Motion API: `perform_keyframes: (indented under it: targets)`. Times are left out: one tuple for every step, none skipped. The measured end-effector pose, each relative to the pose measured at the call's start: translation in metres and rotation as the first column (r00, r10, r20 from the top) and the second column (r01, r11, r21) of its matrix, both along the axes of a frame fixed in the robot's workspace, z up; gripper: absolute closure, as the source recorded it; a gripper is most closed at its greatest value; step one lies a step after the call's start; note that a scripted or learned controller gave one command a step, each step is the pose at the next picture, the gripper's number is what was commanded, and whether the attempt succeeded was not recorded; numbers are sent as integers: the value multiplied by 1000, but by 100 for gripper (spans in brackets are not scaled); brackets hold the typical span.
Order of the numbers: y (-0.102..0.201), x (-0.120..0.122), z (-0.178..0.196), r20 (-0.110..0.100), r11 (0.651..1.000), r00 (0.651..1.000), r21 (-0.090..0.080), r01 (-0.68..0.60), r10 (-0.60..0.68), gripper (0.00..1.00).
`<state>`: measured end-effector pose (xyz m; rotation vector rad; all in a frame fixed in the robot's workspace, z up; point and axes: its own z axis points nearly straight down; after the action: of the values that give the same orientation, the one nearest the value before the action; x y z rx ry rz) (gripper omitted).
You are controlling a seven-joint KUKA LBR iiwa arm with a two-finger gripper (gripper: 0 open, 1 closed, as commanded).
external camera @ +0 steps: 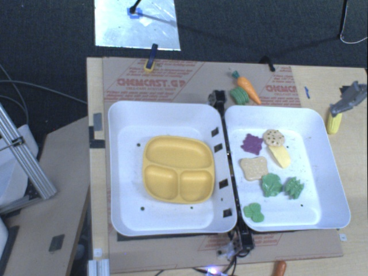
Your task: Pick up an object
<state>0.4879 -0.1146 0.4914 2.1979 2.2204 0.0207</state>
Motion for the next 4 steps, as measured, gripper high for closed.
perform_keyframes:
  targets:
    - [99, -1, -56, -22, 1000, 1000, 6, -5, 5, 0]
    - [155, -1, 50, -7, 1000, 1000, 6, -1, 1, 0]
    - [249, 13, -9, -24, 1000, 1000, 4, -3, 3, 0]
    - [285, -2, 47, -14, 1000, 1000, 7, 2, -1, 0]
